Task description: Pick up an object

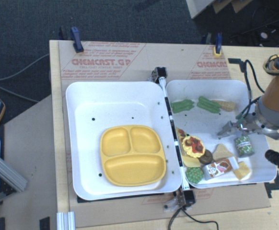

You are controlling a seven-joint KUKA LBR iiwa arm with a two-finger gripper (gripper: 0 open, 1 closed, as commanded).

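The right bin point(204, 86) holds several toy foods. Two green pieces point(182, 105) point(208, 104) and a tan piece point(224, 105) lie along its far side. A red and yellow pizza piece point(193, 146), a brown round piece point(206, 157), a tan wedge point(222, 151), a red and white packet point(218, 167), a green round piece point(193, 175) and a yellow block point(243, 170) crowd its near side. My gripper point(229, 127) hangs low over the bin's middle right, just left of a small green can point(244, 146). Nothing shows in its grasp.
The left bin point(82, 99) holds a yellow divided plate point(132, 155). The arm's grey wrist and orange band point(276, 97) lean over the right bin's right edge. A black clip point(159, 73) joins the bins at the back. Cables run at the back right.
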